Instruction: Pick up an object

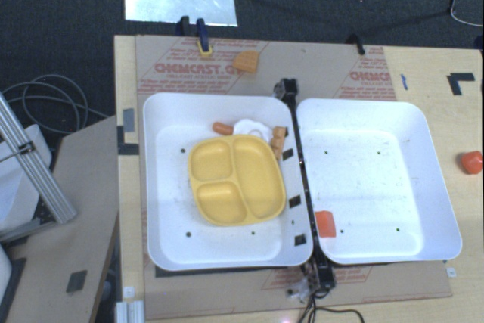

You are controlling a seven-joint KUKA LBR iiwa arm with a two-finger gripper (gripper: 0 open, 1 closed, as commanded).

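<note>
A yellow divided plate [236, 181] is seen lying flat in the left bin [162, 238]. Behind it, an orange sausage-shaped piece [222, 128], a white object [251, 129] and a tan block [278, 140] are noted. An orange-red block [324, 223] rests in the right bin [423, 185], at its near-left corner. The claw's state cannot be told.

I am working in a lab. Two white bins [363, 185] are sitting on a bench [423, 72], cables [45, 98] trailing nearby.
</note>
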